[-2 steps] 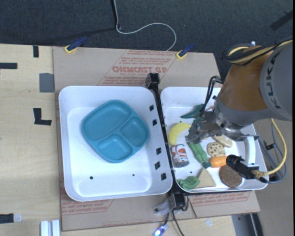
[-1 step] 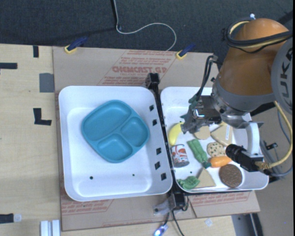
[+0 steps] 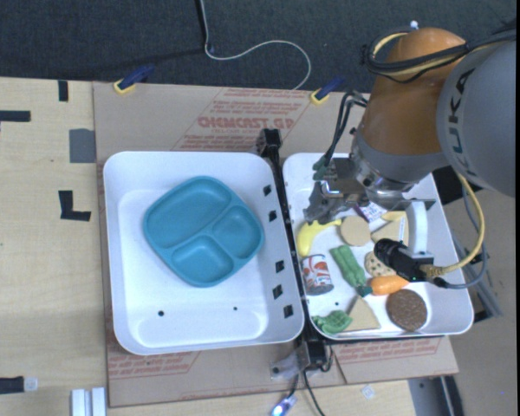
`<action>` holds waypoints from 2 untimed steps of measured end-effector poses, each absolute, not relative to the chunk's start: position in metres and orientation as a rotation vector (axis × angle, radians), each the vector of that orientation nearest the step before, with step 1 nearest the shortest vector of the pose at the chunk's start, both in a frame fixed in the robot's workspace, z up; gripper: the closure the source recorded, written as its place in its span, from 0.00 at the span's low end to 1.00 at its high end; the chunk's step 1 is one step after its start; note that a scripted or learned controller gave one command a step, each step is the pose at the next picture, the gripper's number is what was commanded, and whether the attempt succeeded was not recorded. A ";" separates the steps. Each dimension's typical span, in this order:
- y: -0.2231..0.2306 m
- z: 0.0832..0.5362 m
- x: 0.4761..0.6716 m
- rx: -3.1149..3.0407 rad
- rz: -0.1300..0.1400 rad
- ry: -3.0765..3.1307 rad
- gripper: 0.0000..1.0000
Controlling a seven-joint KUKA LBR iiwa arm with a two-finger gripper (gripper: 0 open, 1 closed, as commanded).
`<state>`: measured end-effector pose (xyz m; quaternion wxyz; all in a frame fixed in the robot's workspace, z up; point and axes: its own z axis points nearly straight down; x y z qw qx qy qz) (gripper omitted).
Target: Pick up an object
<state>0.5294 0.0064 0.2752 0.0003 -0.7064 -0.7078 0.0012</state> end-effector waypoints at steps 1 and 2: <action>0.044 0.376 0.498 -2.217 -0.013 -2.232 1.00; 0.054 0.412 0.483 -2.218 -0.004 -2.226 1.00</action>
